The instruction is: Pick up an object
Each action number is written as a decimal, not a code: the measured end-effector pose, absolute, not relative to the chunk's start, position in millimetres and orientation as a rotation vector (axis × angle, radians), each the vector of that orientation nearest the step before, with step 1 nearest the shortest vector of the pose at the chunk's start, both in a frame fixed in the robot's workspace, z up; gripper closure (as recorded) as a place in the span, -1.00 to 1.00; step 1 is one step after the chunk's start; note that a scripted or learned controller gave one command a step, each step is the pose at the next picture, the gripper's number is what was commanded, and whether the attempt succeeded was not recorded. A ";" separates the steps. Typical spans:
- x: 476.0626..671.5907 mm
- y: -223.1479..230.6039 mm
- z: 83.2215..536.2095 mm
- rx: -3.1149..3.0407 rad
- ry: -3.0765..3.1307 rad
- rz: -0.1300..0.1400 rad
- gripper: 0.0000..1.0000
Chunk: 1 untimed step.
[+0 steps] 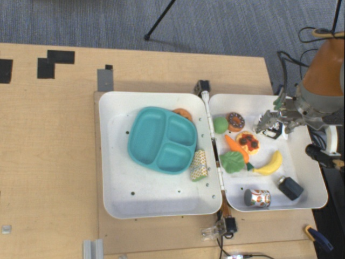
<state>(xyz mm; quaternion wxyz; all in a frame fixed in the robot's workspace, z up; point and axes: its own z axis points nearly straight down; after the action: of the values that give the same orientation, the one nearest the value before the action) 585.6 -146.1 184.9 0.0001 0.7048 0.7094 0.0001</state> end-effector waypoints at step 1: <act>635.2 -181.1 110.8 2.200 2.210 0.016 -1.00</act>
<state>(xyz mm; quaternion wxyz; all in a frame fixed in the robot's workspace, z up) 635.2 -181.1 110.8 0.0118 0.7054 0.7087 0.0051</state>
